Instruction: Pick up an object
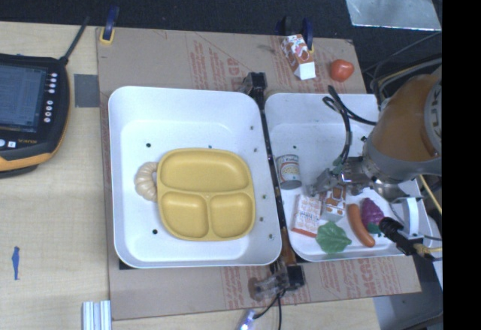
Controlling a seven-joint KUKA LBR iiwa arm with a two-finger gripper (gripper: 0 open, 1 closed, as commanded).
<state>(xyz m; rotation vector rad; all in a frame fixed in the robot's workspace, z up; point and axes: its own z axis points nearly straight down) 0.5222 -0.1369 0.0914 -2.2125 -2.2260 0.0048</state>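
Observation:
The right bin [301, 114] holds a small tin can [288, 171], a white and red packet [307, 215], a green leafy toy [332, 237], an orange carrot-like toy [358, 225] and a purple toy [371, 211]. My gripper [336, 182] hangs low over the middle of this bin, just above the packet and right of the can. A small brown and white item [335, 203] lies right under it. The orange-banded arm [402, 129] reaches in from the right and covers the bin's right side.
The left bin [131, 114] carries a yellow divided tray [204, 193] with a beige ridged toy [146, 180] at its left edge. Behind the bins lie a small carton [297, 55] and a red tomato [341, 69]. A tablet pendant [30, 110] sits far left.

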